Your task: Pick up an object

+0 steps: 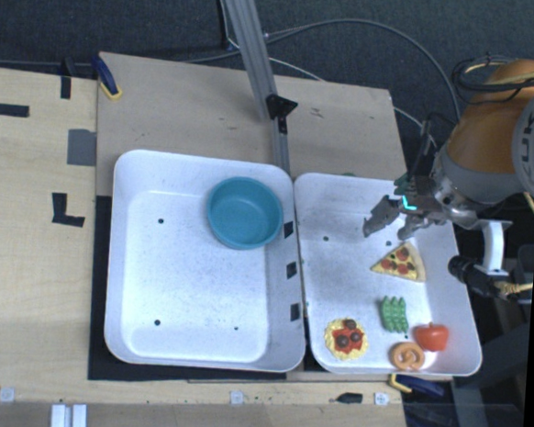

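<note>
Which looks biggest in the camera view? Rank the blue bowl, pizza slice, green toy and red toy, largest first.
1. blue bowl, by far
2. pizza slice
3. green toy and red toy: too alike in size to rank.

I count two shallow white bins side by side, the left bin (134, 271) and the right bin (337, 260). The left one holds one thing, a single blue bowl (244, 213). The right one holds five small toy foods: one pizza slice (399, 263), one green ridged piece (393, 314), one round mini pizza (345, 339), one red piece (432, 336) and one small orange-brown ring (408, 356), making six loose things across the two bins.
</note>
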`<state>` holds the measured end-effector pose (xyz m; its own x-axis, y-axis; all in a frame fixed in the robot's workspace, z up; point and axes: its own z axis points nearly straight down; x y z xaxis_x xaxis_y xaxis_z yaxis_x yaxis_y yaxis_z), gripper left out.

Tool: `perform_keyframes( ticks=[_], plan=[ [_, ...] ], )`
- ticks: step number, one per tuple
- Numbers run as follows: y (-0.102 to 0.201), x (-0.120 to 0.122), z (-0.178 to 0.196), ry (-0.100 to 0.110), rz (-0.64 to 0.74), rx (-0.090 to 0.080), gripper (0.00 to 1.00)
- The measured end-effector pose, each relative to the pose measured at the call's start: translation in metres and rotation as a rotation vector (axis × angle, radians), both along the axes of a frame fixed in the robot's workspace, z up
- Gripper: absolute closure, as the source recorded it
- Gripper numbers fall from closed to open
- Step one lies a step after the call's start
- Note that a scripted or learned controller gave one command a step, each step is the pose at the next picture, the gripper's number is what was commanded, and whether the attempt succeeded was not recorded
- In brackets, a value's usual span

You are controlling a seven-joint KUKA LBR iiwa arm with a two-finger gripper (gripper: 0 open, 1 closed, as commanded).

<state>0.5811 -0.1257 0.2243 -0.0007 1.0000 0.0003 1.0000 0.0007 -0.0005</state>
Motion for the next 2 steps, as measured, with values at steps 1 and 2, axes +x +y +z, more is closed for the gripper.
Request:
perform_keyframes(
  ticks=[1,2],
  plan=[
    [0.0,0.0,0.0,0.0,0.0,0.0,0.0],
    [0.0,-0.004,-0.043,0.003,0.0,0.0,0.0]
  ],
)
